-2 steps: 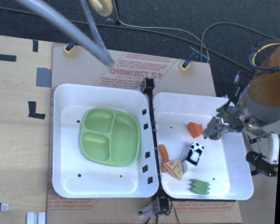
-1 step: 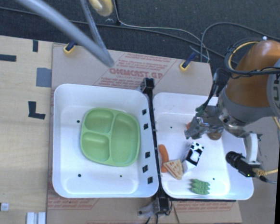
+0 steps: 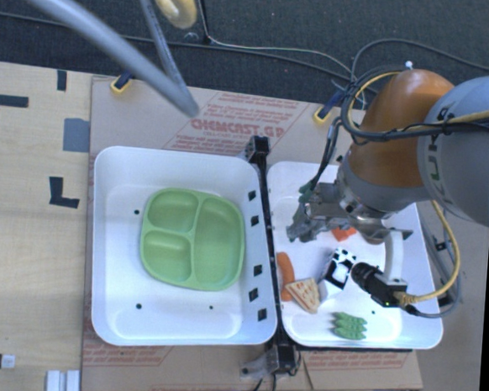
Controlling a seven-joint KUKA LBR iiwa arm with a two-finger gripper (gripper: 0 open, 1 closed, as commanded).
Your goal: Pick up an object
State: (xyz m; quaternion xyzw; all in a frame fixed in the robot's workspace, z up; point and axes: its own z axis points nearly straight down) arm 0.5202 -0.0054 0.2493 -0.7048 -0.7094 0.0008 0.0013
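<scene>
Up top left of the frame, closest to the lens, there's a blurry grey pole (image 3: 89,22) with a yellowish blob on it, some rig part I guess.

Down on the worktop (image 3: 22,240) sit two white bins. Left bin (image 3: 101,306) has one green divided plate (image 3: 193,238), nothing else I can spot. Right bin (image 3: 423,331) has the pickable stuff: one orange carrot-looking piece (image 3: 284,266), one tan wedge like a sandwich slice (image 3: 305,295), one green bumpy thing (image 3: 350,327) near the lower edge, and a red bit (image 3: 343,234) peeking out under the arm. So four small items, one plate, two bins.

The hand (image 3: 314,221) is low over the upper-left part of the right bin, just above the carrot. Honestly can't tell if it's released or clenched, the wrist blocks it.

What could go wrong: it's hugging the divider wall between bins, so it could clip that wall, or nudge the carrot sideways instead of catching it.
</scene>
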